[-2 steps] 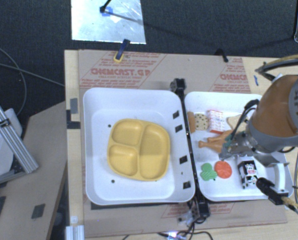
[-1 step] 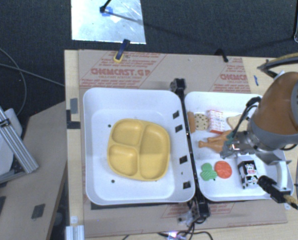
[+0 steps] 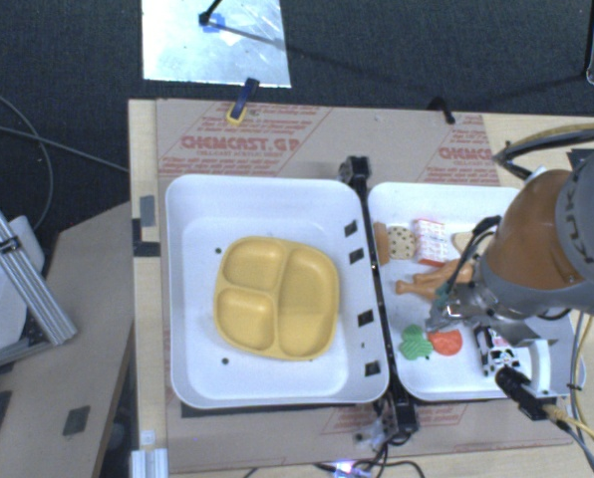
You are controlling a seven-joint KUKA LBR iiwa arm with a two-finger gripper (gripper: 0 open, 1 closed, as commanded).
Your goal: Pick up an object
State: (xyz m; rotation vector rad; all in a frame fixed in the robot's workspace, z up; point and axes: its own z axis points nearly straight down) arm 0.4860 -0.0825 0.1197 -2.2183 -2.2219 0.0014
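The hand (image 3: 454, 312), its grip impossible to judge from here, hangs over the right bin (image 3: 397, 207) just above a red piece (image 3: 446, 344) and green piece (image 3: 415, 345), with a tan toy (image 3: 422, 286) and spotted block (image 3: 401, 241) crowding nearby, while the left bin (image 3: 192, 267) carries a yellow divided plate (image 3: 276, 297).

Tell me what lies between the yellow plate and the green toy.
Camera view: bare white bin floor, then the black divider between the bins, between plate and toy.

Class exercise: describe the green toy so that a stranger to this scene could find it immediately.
Find the right-hand white bin, where the arm reaches in. Near its front edge, left of the gripper, lies the green toy. Beside it is a red-orange piece; only this one is green.
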